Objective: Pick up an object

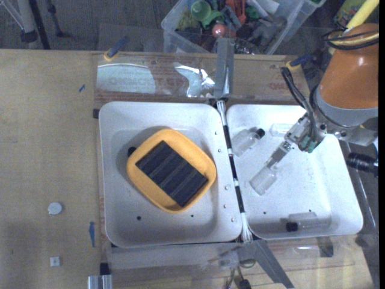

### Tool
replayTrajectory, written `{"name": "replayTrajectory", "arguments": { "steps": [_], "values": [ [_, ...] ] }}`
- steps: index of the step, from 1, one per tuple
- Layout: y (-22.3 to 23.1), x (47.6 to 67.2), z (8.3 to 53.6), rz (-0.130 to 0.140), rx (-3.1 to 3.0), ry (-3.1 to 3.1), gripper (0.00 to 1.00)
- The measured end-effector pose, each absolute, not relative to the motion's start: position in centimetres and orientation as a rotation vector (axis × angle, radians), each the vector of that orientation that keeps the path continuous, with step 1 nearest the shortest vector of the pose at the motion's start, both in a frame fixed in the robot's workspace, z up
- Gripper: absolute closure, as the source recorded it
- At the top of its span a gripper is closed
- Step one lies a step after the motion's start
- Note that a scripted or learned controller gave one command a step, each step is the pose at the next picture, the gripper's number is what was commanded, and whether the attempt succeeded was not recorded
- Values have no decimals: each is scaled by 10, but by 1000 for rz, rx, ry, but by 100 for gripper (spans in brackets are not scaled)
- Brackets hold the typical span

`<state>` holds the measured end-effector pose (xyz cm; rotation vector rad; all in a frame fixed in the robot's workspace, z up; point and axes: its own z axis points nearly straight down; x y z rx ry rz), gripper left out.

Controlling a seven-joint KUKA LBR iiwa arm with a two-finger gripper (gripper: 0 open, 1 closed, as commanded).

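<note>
1. the gripper [278, 156] hangs over the right bin [337, 221]; whether it is spread or closed cannot be told.
2. a clear bottle [264, 179] lies just below its tip.
3. a yellow block [171, 170] rests in the left bin [114, 161].

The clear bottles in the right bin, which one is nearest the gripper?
The capless clear bottle just below the gripper; the black-capped bottles lie farther off.

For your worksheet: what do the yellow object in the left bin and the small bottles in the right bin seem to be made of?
Yellow object: probably matte plastic, rounded yellow rim around a dark ribbed panel. Bottles: clear plastic or glass, since the white right bin shows through them; which one is uncertain.
</note>
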<state>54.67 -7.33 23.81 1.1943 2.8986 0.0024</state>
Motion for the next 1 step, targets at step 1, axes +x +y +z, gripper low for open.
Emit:
{"name": "replayTrajectory", "arguments": {
  "steps": [1],
  "values": [
    [-73,547,238,2,1194,2899,0]
  ]
}}
